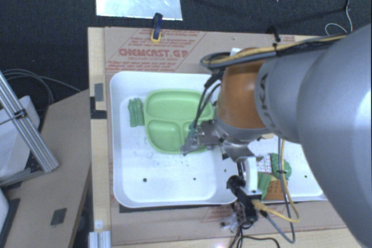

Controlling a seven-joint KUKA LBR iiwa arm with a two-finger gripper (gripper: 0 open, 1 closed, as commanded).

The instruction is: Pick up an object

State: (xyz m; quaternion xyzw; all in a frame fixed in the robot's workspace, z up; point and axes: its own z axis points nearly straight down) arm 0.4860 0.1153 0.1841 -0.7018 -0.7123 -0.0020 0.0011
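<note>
Grey arm (314,96) over bins, reaching for green tray (171,119).
Gripper (190,145) at tray's five o'clock; grip state unclear; next: close, lift.

"CHEMCAST GP" (red print) stands on the brown board (152,50).

So there's a light green divided plate (168,119), the kind with compartments, lying flat and right side up, its lower right edge right at the end effector (190,147), most of it spreading up and left from there. Further left, past the plate's far edge and just beside it, lies a small darker green ribbed piece (135,112), roughly upright in frame, flat.
</note>
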